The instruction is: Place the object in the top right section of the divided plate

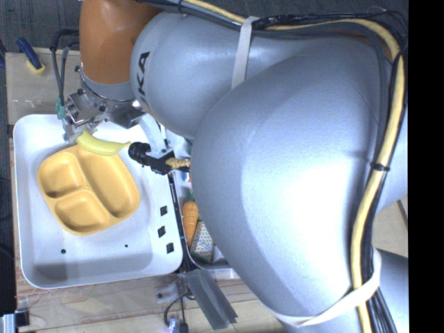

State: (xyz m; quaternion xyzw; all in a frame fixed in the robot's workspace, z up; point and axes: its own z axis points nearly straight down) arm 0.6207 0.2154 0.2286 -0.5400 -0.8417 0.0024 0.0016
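Right bin (198,252) — mostly behind arm (291,172)

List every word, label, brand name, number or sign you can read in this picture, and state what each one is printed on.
"KA": dark letters running sideways on the grey arm, beside the orange band; the rest of the word is hidden by the arm's curve.
The yellow divided plate, banana, carrot and white bin carry no readable text.
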